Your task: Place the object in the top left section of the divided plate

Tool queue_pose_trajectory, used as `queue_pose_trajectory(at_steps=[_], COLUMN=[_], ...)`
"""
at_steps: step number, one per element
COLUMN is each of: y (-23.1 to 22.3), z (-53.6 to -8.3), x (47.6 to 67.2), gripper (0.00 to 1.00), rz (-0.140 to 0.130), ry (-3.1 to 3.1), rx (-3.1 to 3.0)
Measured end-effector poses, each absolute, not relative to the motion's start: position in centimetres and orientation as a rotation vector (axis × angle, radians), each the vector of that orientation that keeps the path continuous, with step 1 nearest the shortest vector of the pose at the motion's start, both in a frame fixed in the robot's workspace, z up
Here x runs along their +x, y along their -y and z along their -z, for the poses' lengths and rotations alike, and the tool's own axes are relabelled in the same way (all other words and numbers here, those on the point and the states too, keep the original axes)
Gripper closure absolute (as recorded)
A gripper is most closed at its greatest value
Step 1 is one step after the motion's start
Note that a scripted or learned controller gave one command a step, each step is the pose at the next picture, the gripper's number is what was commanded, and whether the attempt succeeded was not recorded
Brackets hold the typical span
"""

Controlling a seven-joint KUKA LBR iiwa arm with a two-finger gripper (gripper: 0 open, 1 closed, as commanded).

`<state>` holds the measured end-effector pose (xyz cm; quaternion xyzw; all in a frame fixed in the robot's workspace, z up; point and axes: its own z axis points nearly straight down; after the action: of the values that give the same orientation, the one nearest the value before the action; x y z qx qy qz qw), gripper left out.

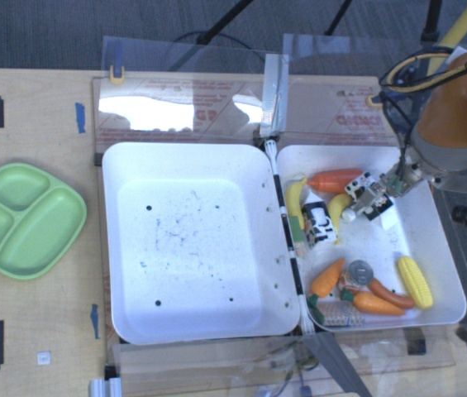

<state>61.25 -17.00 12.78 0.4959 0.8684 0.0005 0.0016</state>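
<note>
The green divided plate (25, 220) lies on the wooden bench, far left of both bins. It has two small sections at its top and left and one long section on the right. My gripper (357, 205) is down in the right bin (440, 238), at its upper middle. Its tip is close to a small yellow piece (337, 208) and just below an orange carrot (335, 179). I see nothing clearly held between its fingers.
The right bin also holds a banana (295, 198), a black-and-white pack (318, 223), a grey disc (359, 271), two more carrots (326, 278) (378, 303) and a corn cob (415, 281). The left bin (134, 222) lies between the gripper and the plate.
</note>
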Motion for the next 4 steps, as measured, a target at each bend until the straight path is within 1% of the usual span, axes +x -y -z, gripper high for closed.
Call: queue_pose_trajectory(at_steps=[1, 2, 3, 4], y=[20.0, 22.0, 22.2, 22.3], z=[-14.8, -14.6, -13.9, -13.2], x=[58.1, 64.2, 65.6, 63.8], gripper=[1.00, 1.00, 1.00, 1.00], rz=[0.000, -0.001, 0.000, -0.002], ry=[-2.596, -2.848, -3.029, -3.134], rx=[1.771, 1.307, 0.797, 0.159])
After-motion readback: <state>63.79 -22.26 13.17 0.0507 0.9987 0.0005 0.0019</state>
